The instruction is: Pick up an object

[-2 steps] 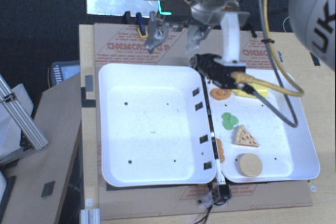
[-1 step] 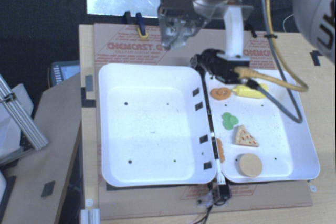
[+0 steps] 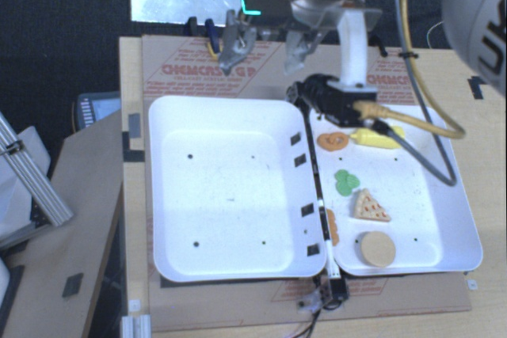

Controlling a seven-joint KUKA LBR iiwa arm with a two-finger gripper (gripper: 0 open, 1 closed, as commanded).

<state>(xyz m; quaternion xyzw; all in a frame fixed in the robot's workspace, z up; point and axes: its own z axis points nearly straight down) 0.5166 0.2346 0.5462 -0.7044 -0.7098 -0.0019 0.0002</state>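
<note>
My gripper (image 3: 268, 50) hangs high over the back edge of the two bins, its two metal fingers (image 3: 236, 47) spread wide apart and open with nothing between them. In the right bin (image 3: 444, 225) lie an orange round slice (image 3: 333, 142), a yellow banana-like piece (image 3: 377, 139), a green piece (image 3: 346, 183), a pizza-slice toy (image 3: 370, 206) and a tan round disc (image 3: 375, 248). A brown-orange piece (image 3: 332, 227) rests against the divider. All of them lie well in front of and below the gripper.
The left bin (image 3: 230, 194) sits beside the right one, joined by a black clipped divider (image 3: 315, 186). A black fitting with yellow and grey cables (image 3: 412, 127) drapes over the right bin's back. Cardboard (image 3: 190, 67) underlies both bins.
</note>
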